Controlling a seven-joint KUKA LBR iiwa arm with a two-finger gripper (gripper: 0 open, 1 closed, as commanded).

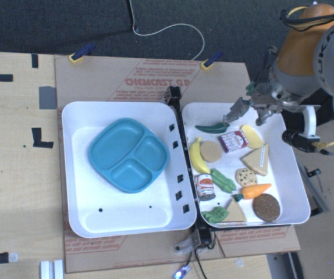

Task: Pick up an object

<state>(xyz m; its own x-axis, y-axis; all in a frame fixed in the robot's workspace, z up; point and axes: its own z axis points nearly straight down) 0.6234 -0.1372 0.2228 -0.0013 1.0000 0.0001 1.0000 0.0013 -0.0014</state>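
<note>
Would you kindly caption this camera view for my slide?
Gripper open above right bin of toy food; blue tray in left bin.

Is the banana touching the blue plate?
Apart. The camera view shows the banana in the right bin and the blue plate in the left bin.

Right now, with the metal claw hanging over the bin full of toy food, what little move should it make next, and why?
Probably a short drop straight down. The open two-finger gripper hovers over the right white bin's far end, holding nothing, with the dark green toy pepper and the small maroon packet lying nearest beneath it.
</note>
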